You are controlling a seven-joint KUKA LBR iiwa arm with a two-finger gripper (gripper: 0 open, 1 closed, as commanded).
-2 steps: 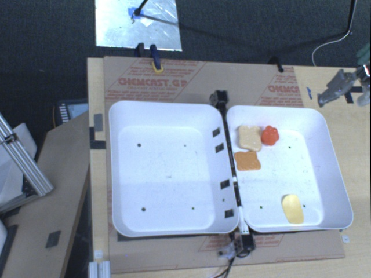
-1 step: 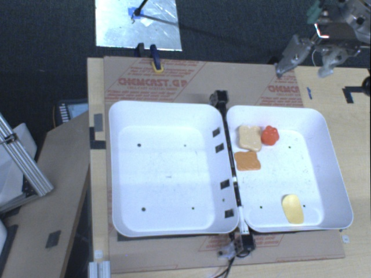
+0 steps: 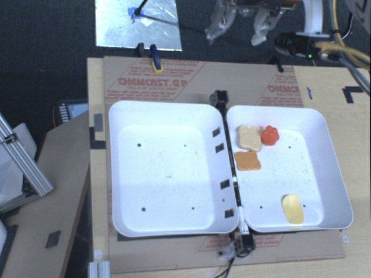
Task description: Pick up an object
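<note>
Four items (image 3: 250, 138) crowd the right bin (image 3: 324, 155); gaps between them.

Two white bins sit side by side: the left bin (image 3: 165, 225) and the right bin (image 3: 330, 155). The right one holds four items: one tan piece (image 3: 250, 136), one red piece (image 3: 269, 135), one orange piece (image 3: 248, 161), one yellow piece (image 3: 293, 208).

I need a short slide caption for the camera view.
Open hand high above right white bin holding four small food-like pieces.

Red "CHEMCAST GP" lettering repeats across the brown sheet (image 3: 174, 77) beneath both bins.
</note>
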